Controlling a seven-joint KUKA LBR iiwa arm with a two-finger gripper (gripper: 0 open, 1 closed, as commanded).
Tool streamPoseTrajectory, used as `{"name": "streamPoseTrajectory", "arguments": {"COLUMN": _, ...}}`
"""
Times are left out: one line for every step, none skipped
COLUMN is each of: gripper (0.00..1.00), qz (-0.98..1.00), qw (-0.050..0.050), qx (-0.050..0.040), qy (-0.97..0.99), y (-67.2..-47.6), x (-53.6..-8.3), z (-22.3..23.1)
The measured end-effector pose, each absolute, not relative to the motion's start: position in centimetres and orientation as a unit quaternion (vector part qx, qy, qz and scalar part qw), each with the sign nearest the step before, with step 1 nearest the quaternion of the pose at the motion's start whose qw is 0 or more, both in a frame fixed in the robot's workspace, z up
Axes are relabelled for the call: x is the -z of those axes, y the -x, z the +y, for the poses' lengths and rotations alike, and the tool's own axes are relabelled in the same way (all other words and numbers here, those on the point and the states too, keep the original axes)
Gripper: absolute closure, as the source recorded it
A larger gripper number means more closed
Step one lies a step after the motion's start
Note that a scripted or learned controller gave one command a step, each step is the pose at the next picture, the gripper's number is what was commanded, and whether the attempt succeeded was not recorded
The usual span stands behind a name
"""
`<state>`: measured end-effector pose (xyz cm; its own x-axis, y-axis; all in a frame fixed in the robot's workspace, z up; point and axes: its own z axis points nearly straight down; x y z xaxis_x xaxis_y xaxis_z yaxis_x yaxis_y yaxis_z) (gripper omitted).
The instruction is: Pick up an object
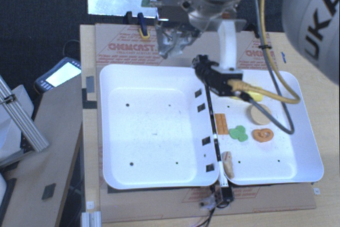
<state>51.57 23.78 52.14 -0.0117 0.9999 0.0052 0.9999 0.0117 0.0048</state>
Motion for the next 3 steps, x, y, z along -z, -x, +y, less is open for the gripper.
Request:
{"name": "streamPoseTrajectory", "arguments": {"gripper": 0.00, "qz": -0.709, "qw": 0.000, "qx": 0.0010, "qy": 0.706, "y": -51.8, "x": -51.9, "z": 23.4}}
{"name": "streamPoseTrajectory", "arguments": {"gripper": 1.00, "qz": -0.710, "qw": -0.001, "qx": 0.0026, "qy": 0.704, "y": -51.8, "x": -53.0, "z": 23.4}}
{"name": "streamPoseTrajectory", "arguments": {"gripper": 0.00, "qz": -0.711, "qw": 0.000, "qx": 0.0020, "qy": 0.704, "y": -51.8, "x": -53.0, "z": 23.4}}
